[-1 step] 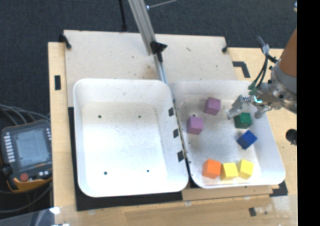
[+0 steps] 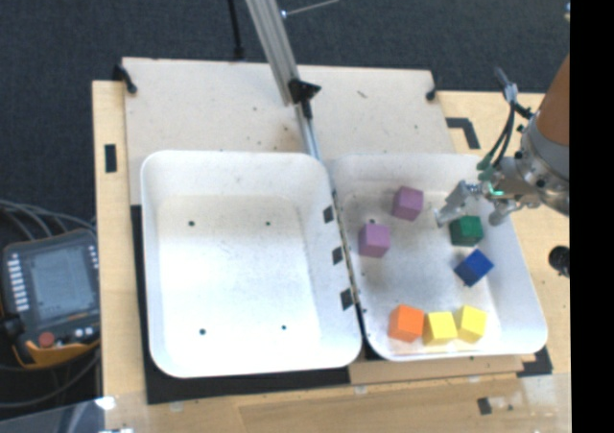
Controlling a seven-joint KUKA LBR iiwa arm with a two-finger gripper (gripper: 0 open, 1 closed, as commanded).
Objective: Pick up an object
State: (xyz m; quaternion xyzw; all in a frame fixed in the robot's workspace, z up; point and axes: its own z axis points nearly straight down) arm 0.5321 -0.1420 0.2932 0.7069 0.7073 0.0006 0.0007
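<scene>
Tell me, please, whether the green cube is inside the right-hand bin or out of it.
Inside. The green cube lies on the floor of the right bin, just below the gripper, with the blue cube next to it.

Two bins side by side on the bench. Right bin holds seven blocks: two toward its left-centre, two toward its right edge, three in a row along its front edge. Gripper over the right bin's rear right area.
</scene>
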